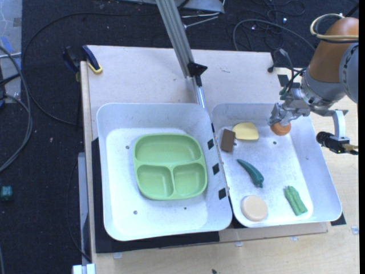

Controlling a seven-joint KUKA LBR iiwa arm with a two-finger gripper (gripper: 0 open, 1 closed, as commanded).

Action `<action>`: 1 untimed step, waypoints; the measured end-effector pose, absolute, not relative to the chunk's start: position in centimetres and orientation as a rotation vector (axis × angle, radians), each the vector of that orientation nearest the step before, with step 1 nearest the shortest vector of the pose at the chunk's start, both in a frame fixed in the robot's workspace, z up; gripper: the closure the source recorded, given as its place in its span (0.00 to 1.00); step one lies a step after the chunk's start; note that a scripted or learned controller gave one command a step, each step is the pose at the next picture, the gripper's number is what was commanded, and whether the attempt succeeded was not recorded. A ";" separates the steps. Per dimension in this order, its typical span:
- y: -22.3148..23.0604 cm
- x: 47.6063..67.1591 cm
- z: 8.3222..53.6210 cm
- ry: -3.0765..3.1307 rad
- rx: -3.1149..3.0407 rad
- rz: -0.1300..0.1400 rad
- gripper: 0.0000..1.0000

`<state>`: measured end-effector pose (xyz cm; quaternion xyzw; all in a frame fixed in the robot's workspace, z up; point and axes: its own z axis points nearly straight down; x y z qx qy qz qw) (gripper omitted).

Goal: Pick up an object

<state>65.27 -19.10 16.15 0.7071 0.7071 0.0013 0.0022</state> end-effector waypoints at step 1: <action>-18.2 65.3 21.0 2.221 2.213 0.006 1.00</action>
